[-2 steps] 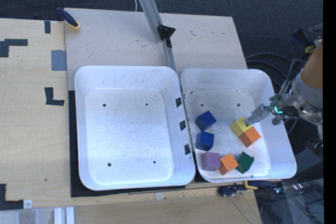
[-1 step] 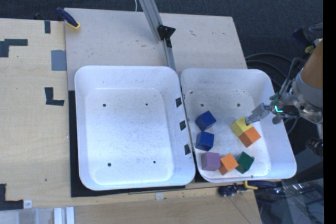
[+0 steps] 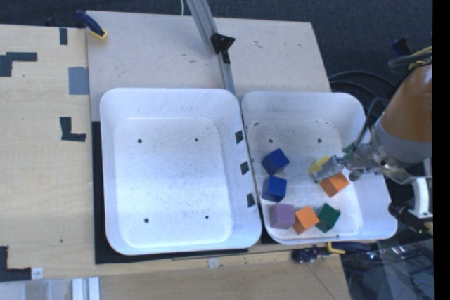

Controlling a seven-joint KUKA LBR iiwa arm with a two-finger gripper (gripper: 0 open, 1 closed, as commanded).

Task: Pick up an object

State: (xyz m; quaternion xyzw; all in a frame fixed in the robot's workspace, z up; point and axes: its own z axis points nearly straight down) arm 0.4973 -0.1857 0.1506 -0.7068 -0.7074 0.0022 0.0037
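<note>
Low at the frame's right, my two-finger gripper [image 3: 336, 168] hovers at the small yellow block [image 3: 322, 165] beside the orange cube [image 3: 335, 183] in the right white bin [image 3: 302, 103], so I should centre over one block before closing.

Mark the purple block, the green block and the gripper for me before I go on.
purple block [image 3: 282, 215]: camera view, middle of its top face.
green block [image 3: 328, 217]: camera view, middle of its top face.
gripper [image 3: 336, 166]: camera view, at its tip, beside the yellow piece and the orange block.
</note>
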